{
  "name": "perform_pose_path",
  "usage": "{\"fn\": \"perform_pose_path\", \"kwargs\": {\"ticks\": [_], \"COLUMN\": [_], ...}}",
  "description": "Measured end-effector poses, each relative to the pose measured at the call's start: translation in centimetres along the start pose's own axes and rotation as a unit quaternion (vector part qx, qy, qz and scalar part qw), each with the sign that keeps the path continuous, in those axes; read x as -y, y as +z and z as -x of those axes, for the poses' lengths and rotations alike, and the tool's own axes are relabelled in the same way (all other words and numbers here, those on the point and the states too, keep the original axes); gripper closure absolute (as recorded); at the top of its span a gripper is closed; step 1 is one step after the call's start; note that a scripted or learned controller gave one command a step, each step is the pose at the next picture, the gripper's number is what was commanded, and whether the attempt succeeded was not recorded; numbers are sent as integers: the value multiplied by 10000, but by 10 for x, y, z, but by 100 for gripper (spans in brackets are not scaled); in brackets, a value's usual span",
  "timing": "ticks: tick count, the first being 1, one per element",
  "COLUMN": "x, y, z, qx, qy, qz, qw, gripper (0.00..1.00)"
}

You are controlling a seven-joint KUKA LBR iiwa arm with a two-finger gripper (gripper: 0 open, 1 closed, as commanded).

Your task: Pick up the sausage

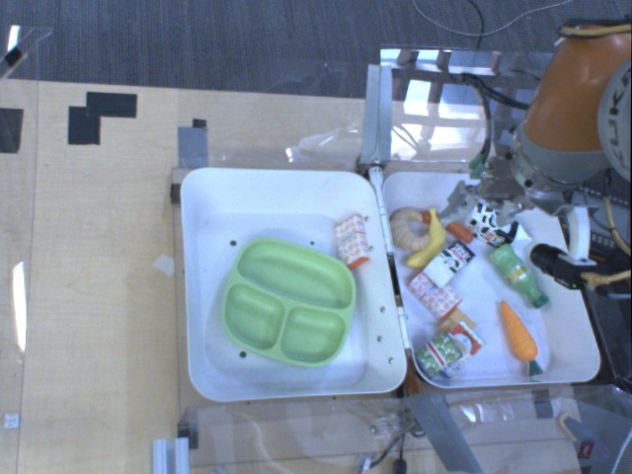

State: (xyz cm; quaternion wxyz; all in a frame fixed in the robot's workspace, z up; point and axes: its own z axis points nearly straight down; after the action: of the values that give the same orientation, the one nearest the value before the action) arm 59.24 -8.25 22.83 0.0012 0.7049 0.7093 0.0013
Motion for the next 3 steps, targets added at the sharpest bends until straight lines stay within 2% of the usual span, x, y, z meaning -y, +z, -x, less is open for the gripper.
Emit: {"fn": "perform_pose_path", "kwargs": {"ticks": [1, 2, 3], "x": [-46, -48, -8], "y": [67, 54, 139], "z": [23, 22, 78], "qx": [4, 4, 16], "qy": [-88, -98, 306], "qz": [5, 38, 41], "qw": [10000, 9999, 9995], "gripper": [0, 100, 100]}}
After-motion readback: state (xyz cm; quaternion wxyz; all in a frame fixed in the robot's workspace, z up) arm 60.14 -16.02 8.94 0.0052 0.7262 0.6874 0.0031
